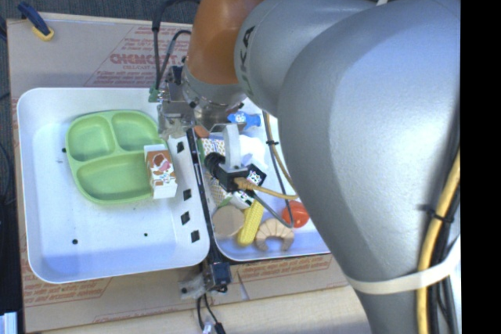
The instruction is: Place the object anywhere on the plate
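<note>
Cardboard-lined counter, two white bins: small carton (pixel 161 171) resting on green plate's (pixel 102 160) right edge, judged light, stiff, best pinched across flat sides; my fingers' (pixel 178 121) state, cannot tell.

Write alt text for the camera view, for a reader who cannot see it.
A small carton rests on the right edge of a green divided plate in the left white bin. The grey arm reaches in from the right, its gripper just above the plate's right end. The right bin holds a corn cob, a croissant and other toy items.
</note>
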`<control>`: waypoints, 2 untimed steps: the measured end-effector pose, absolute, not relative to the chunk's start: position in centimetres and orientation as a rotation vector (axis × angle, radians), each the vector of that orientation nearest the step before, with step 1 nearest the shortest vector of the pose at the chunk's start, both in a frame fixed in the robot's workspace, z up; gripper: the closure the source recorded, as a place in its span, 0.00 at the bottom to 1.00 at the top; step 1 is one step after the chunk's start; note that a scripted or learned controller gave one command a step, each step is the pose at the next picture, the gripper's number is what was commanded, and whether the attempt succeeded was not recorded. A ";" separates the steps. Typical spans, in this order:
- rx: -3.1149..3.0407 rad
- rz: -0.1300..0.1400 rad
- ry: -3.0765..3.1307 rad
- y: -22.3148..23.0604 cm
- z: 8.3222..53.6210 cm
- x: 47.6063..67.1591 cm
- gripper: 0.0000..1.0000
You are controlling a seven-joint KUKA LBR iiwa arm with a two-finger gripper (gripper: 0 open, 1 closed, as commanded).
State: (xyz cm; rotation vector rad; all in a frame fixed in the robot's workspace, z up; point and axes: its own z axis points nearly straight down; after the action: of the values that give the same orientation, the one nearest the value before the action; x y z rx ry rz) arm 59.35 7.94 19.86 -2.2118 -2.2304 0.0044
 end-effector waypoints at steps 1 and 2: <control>-2.210 0.008 -2.228 12.8 13.7 60.7 1.00; -2.212 0.001 -2.228 18.6 12.8 65.6 1.00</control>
State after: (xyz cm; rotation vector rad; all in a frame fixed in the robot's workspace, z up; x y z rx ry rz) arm 65.59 18.61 12.81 -2.2123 -2.2281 0.0011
